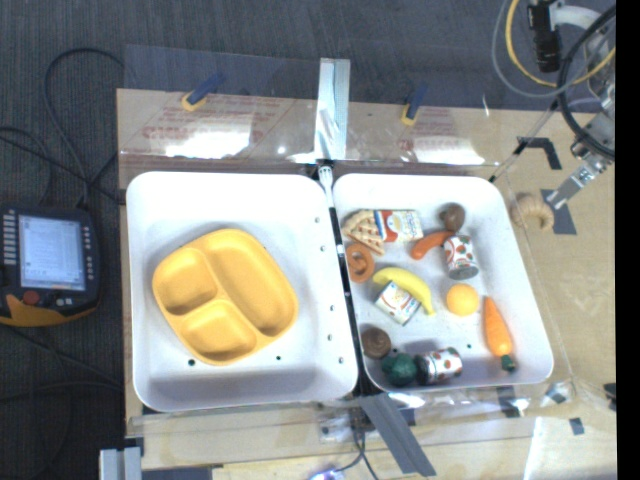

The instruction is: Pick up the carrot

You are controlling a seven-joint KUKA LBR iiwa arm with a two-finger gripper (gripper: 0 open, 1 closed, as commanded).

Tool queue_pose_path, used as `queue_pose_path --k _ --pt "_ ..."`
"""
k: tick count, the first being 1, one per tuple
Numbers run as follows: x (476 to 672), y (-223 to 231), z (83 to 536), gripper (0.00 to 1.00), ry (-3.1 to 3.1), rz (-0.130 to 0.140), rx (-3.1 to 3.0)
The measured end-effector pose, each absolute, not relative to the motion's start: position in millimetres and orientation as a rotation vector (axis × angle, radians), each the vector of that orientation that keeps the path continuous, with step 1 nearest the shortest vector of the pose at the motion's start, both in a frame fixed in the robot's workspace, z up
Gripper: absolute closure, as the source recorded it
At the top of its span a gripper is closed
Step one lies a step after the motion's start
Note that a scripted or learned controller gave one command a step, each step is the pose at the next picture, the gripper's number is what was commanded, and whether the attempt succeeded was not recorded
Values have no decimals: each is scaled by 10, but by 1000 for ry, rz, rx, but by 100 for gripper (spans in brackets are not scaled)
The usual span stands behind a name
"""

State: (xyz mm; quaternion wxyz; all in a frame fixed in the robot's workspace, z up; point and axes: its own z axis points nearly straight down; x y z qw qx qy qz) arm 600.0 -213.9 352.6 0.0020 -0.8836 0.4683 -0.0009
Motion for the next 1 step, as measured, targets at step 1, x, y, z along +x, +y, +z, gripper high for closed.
queue_pose_path --k 1 --pt "5854 -2022 3006 100 1208 10 -2898"
